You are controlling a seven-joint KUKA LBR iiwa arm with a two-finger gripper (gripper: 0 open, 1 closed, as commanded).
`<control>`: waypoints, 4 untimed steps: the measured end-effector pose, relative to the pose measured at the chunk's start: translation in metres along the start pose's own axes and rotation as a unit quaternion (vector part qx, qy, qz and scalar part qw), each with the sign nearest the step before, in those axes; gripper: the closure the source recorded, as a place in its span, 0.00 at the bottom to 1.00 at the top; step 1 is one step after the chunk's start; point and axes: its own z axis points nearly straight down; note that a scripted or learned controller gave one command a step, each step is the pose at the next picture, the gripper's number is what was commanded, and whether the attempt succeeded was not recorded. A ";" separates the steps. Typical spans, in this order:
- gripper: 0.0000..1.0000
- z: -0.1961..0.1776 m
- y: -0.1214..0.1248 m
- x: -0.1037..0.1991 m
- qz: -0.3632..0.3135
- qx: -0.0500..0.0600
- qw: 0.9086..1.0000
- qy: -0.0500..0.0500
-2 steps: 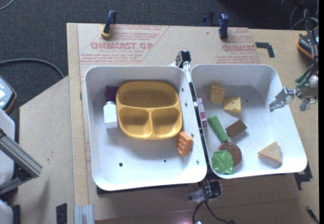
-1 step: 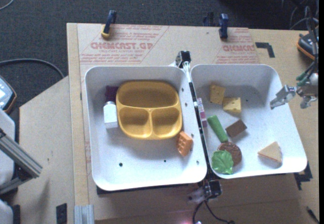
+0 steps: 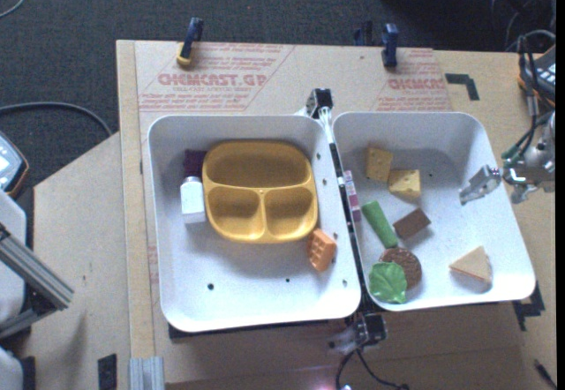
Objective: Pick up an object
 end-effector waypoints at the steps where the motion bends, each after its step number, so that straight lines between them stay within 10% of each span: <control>1: 0.00 0.052 -0.010 -0.004 0.000 0.001 1.000 0.000; 3: 0.00 0.138 -0.014 0.002 0.000 0.000 1.000 0.000; 4: 1.00 0.125 -0.013 0.001 0.000 -0.003 1.000 -0.001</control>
